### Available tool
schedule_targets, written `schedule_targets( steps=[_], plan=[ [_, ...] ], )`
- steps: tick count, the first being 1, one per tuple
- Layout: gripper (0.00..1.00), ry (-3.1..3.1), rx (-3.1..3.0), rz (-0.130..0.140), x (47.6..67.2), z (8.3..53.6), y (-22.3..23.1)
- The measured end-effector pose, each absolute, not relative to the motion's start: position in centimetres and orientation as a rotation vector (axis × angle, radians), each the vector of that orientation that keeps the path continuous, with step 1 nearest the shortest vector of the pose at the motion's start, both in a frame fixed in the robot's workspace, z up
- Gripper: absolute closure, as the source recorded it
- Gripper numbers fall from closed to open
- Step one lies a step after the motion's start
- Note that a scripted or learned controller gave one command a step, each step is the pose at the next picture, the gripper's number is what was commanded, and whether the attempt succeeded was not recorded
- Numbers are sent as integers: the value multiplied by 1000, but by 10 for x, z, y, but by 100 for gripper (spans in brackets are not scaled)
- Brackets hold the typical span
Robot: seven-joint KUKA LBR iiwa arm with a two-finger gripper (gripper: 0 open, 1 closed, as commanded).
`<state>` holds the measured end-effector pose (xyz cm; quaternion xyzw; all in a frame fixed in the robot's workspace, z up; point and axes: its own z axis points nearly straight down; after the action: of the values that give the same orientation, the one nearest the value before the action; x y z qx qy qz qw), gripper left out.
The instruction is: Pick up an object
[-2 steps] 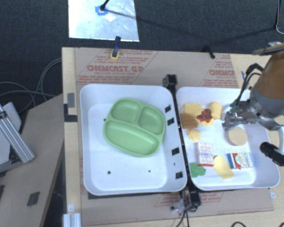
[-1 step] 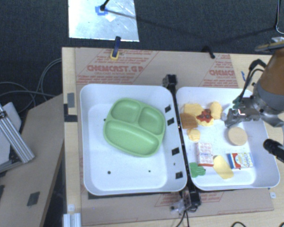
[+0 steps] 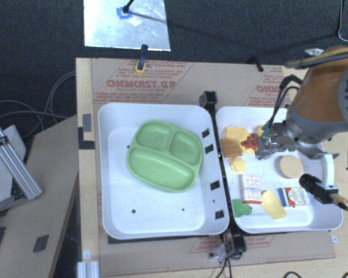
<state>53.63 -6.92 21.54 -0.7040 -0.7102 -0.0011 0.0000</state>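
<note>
Camera view is taken from above the worktop, where two shallow white bins are set side by side. A green divided plate is seen lying in the left bin, alone and tilted a little to the frame. Small toy-food pieces are scattered in the right bin: a yellow wedge and a brown slab near the divider, a small yellow lump below them, a red-and-white carton, a green bit, a pale yellow oval, a blue-and-red box and a tan disc. The gripper is lowered into the upper part of the right bin, just beside some red and yellow pieces; whether the jaws are parted or closed cannot be told, and nothing can be confirmed as held. No target is named by the task, so the nearest pieces are judged the likely candidates. They are expected to be light, stiff and somewhat slick plastic, easily pushed aside by a descending finger. The small yellow lump is judged best taken across its narrow width. The tan disc would be better gripped across its edges, and the crowded cluster risks a two-piece or glancing grasp.
</note>
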Motion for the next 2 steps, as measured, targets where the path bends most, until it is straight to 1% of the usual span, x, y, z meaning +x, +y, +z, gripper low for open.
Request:
schedule_targets(
  steps=[1, 2],
  plan=[
    [100, -2230, -2211, -1, 528, 211, -12],
    [100, -2232, -2209, -3, 526, 212, 46]
  ],
)
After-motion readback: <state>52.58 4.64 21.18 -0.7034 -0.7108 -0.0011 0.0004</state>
